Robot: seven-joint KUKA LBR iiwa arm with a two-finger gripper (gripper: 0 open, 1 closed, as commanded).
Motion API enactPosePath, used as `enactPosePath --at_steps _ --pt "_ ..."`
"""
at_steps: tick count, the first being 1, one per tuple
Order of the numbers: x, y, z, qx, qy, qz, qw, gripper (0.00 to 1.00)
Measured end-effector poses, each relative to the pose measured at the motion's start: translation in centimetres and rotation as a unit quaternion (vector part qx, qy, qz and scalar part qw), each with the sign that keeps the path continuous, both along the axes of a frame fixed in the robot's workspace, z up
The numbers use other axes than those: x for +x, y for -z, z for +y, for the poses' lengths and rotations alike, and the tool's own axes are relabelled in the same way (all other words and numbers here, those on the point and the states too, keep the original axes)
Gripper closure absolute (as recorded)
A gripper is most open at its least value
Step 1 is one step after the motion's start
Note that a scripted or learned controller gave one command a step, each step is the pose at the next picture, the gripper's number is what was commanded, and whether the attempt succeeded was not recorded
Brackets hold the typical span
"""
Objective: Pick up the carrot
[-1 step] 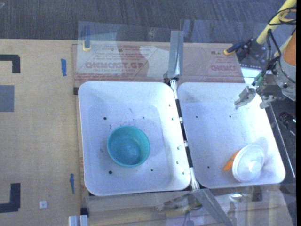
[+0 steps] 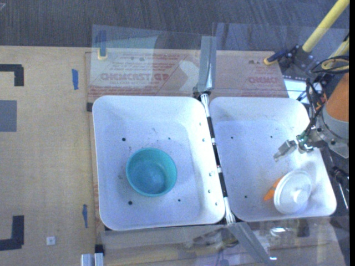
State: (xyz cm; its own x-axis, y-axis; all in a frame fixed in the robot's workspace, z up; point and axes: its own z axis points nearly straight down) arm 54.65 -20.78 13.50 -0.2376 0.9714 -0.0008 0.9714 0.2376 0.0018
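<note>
The carrot (image 2: 269,193) is a small orange piece on the floor of the right bin (image 2: 249,148), near its front right. Most of it is hidden behind a clear white cup (image 2: 294,192) that lies right beside it. My gripper (image 2: 288,147) hangs over the right side of the same bin. It is above and slightly right of the carrot, apart from both carrot and cup. Nothing shows in its grasp.
A teal bowl (image 2: 151,172) stands upright in the left bin (image 2: 111,126). The arm with its orange band (image 2: 339,101) and cables reaches in over the right bin's right wall. A metal divider (image 2: 215,159) separates the two bins.
</note>
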Motion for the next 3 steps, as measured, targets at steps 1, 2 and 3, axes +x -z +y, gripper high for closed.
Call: enactPosePath --at_steps 1,2,3 --pt "-3.7 -3.2 5.1 0.0006 -0.062 0.001 0.9981 0.00" --pt "-6.6 4.2 5.9 -0.0005 -0.083 -0.002 0.9965 0.00" --pt "-6.4 3.1 5.8 -0.0016 -0.081 -0.005 0.9967 1.00"
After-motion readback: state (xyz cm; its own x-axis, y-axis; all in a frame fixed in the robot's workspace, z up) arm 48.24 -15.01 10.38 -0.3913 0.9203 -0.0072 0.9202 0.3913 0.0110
